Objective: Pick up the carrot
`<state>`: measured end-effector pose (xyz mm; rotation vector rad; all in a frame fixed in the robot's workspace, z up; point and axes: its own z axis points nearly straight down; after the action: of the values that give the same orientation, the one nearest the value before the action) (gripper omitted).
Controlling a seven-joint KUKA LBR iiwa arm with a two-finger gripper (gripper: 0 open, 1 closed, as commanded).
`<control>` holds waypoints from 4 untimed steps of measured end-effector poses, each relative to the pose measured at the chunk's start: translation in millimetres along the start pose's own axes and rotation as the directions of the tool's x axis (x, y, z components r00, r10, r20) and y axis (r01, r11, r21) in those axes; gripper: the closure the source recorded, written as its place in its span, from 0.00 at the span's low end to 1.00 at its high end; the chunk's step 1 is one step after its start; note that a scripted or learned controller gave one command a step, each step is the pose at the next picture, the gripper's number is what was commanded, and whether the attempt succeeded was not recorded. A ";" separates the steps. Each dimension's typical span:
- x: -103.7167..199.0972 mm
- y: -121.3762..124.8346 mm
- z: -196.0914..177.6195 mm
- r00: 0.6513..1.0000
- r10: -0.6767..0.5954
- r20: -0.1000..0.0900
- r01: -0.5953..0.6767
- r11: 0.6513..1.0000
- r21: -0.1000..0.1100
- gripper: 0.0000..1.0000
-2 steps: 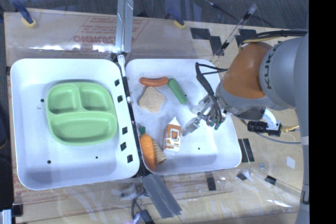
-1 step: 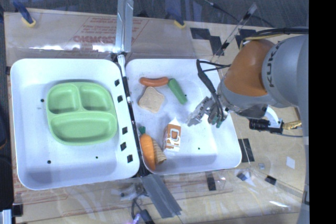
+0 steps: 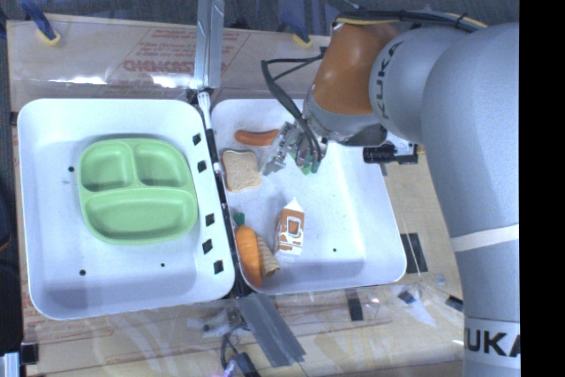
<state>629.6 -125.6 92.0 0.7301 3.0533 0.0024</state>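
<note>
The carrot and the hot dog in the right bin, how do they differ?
The carrot lies at the right bin's near left corner, far from the claw; the hot dog lies near the far side, just left of the claw. The carrot is thicker and orange; the hot dog is slimmer and redder. Both lie flat.

The bench (image 3: pixel 424 216) carries two shallow white bins side by side. The left bin (image 3: pixel 40 190) and the right bin (image 3: pixel 375 216) touch along their inner edges, where a row of black clips runs between them. A clear plastic sheet with red lettering (image 3: pixel 159 57) lies flat on the bench at the far side, just beyond the bins. Blue tape tabs (image 3: pixel 40 22) hold its far edge down.
</note>
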 end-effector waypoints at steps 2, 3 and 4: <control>121.4 178.6 -139.5 0.996 -0.084 -0.001 0.084 0.996 -0.001 1.00; 132.6 225.2 -16.4 0.994 -0.113 -0.005 0.113 0.994 0.004 1.00; 159.7 286.7 -99.7 0.995 -0.101 0.003 0.101 0.995 -0.003 1.00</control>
<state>616.6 202.2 192.0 0.5739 3.0828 0.0058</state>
